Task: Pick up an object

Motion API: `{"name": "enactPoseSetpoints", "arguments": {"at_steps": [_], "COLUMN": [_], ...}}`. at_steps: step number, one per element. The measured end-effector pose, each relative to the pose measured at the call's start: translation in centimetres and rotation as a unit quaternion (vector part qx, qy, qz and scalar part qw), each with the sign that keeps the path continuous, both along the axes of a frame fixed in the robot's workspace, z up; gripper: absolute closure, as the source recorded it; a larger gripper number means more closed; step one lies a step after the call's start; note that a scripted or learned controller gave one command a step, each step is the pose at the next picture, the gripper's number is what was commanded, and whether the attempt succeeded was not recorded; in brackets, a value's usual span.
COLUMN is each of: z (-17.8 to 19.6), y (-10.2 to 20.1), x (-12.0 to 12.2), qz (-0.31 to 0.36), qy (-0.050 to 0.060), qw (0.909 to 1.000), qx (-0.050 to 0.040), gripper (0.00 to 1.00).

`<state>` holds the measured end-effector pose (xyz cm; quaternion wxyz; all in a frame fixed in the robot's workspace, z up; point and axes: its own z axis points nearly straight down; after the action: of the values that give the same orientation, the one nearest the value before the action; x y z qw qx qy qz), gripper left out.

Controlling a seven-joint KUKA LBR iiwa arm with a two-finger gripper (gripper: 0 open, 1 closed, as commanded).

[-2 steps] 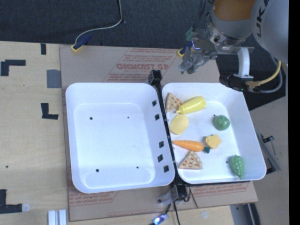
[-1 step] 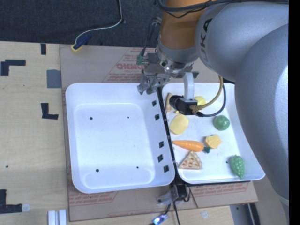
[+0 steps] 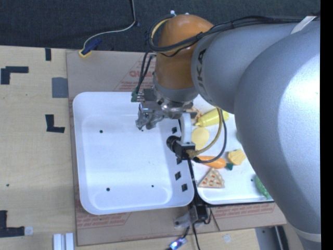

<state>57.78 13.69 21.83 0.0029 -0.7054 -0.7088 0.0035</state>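
Arm over two bins.
Gripper [image 3: 144, 120] above left bin [image 3: 88, 139] (fingers' state: cannot tell); right bin [image 3: 229, 196] holds carrot [image 3: 214, 162], pizza slice [image 3: 212, 180], yellow bottle [image 3: 212, 117].

A robotics lab test bench: a large grey industrial arm [image 3: 270, 87] reaches over two white bins [image 3: 86, 139] on cardboard sheeting [image 3: 104, 72], with loose cables [image 3: 130, 14] and black tape markers [image 3: 52, 124] along the bench's left edge.
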Motion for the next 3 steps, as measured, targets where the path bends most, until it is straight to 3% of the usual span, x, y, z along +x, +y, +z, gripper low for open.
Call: {"name": "enactPoseSetpoints", "arguments": {"at_steps": [1, 2, 3], "z": [9.1, 2.2, 14.1], "y": [-0.1, 9.7, 9.7], "x": [-0.6, 1.5, 1.4], "qz": [-0.001, 0.002, 0.000], "qy": [-0.008, -0.002, -0.009], "qw": [1.0000, 1.0000, 1.0000], "qx": [0.0014, 0.0006, 0.0024], "gripper": [1.00, 1.00, 1.00]}}
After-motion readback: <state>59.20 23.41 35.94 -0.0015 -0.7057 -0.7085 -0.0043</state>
